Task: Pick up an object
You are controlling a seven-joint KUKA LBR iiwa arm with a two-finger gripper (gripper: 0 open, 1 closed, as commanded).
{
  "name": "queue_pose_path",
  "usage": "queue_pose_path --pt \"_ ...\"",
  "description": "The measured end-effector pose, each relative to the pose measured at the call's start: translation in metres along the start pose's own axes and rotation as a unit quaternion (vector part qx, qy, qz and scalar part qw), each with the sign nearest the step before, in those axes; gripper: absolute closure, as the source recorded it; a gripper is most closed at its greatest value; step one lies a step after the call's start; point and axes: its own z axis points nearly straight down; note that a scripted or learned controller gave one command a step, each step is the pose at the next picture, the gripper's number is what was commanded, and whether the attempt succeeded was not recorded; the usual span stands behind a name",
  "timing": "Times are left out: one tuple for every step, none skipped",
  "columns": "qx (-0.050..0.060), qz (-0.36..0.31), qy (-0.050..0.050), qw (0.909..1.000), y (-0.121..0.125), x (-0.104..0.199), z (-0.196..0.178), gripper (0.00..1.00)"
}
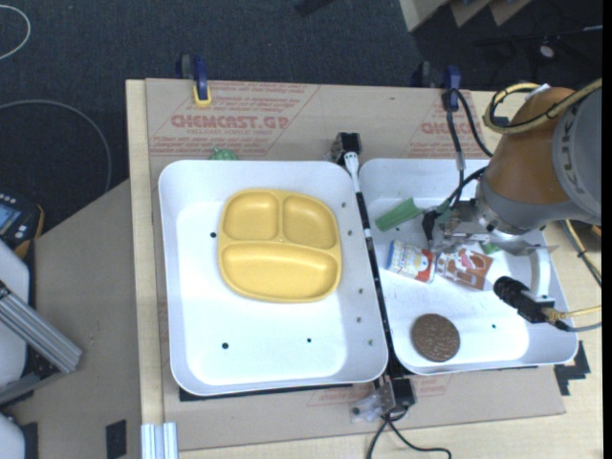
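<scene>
The gripper (449, 226) is hovering low over the right bin (555, 352), above the packets (440, 262); its state I cannot tell. Nothing is looking lifted: the green piece (394, 215) at ten o'clock and brown disc (436, 337) at six o'clock are lying untouched.

yellow divided plate (279, 245), brown round disc (436, 337), green block (394, 214), white bins (191, 285)

1. two white bins (191, 285) side by side on a brown board (277, 113).
2. blue clamps (199, 73) at its far edge.
3. dark carpet (96, 27) beyond.
</scene>
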Motion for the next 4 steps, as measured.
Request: queue_pose_path --pt "0.012 -0.006 0.008 0.9999 -0.025 0.095 -0.073 1.0" --pt "0.008 -0.008 0.009 0.9999 -0.038 0.204 -0.183 1.0" --pt "0.01 -0.006 0.009 0.9999 -0.044 0.274 -0.237 1.0" --pt "0.012 -0.003 0.007 0.9999 -0.077 0.277 -0.272 1.0"
